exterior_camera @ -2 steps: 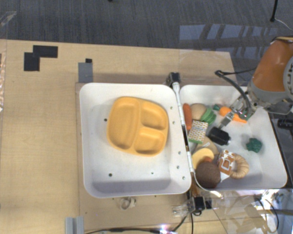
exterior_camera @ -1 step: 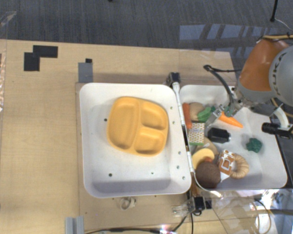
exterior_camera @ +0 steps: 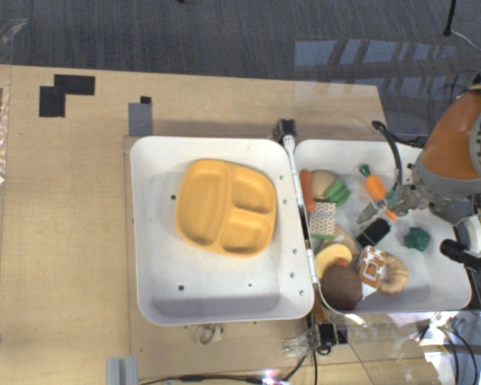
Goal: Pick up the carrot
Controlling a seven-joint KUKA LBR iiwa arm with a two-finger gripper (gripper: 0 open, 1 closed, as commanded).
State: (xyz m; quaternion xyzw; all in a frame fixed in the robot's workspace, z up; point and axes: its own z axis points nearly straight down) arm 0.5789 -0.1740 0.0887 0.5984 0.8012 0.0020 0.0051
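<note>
In the right bin [exterior_camera: 445,291], the carrot [exterior_camera: 374,187] lies near the far wall, beside the tool [exterior_camera: 382,208], which hangs just next to it, likely lining up a grab; whether it is clenched cannot be told

Grey arm [exterior_camera: 457,147] reaches in from right, wrist angled down-left, gripper [exterior_camera: 382,208] low.
</note>
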